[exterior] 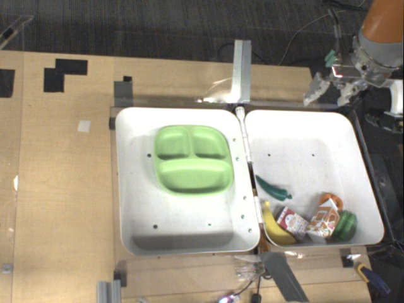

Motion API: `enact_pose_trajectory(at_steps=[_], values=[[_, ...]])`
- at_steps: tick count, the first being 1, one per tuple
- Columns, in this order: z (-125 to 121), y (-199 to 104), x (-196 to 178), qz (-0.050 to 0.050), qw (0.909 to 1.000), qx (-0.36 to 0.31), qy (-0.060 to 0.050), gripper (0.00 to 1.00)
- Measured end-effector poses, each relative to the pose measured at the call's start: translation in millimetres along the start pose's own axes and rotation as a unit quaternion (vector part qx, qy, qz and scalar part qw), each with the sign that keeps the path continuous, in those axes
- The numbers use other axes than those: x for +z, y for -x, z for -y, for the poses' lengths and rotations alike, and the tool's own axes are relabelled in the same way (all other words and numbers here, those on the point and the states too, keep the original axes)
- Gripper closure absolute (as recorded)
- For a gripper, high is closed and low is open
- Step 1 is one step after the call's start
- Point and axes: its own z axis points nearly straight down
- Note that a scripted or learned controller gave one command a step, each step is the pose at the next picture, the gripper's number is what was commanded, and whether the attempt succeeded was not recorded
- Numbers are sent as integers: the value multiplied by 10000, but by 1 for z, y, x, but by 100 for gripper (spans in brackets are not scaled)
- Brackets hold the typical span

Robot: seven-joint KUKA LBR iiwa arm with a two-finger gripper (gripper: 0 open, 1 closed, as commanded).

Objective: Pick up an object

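Camera view from above has my two-finger gripper [331,91] hanging at the upper right, just past the far rim of the right-hand shallow white bin [303,131], below my arm's orange band [382,14]. Its two pale fingers [314,92] stand spread apart with nothing between them, so I carry no object.

What I might pick lies crowded into the near corner of that right bin: a yellow banana [275,226] against the dividing wall, a small red-and-white carton [292,221] touching it, a second orange-and-white carton [324,219] just beside that, and a dark green rounded vegetable-like piece [344,225] at the near right. A slim teal handled tool [273,187] lies a little apart, nearer the middle of the bin floor. The left-hand white bin [132,169] holds a light green plastic divided tray [192,158], sitting flat.

I judge I am at the very start: the approach, not yet over any target. My next move calls for travelling across the bin toward its near corner, choosing one item, and descending with my fingers straddling it. The teal tool looks the easiest since it lies alone; the clustered cartons and banana touch, so closing on one could nudge its neighbours or leave me pinching an edge.
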Motion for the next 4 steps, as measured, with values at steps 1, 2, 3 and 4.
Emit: enact_pose_trajectory(at_steps=[1, 2, 3, 4], values=[[58, 38, 119, -4, 9951, -989, -8, 0], [88, -15, 159, -7, 9952, -980, -9, 0], [108, 17, 179, -4, 9958, -914, 0, 0], [55, 24, 88, 2, 9742, -2257, 11, 0]])
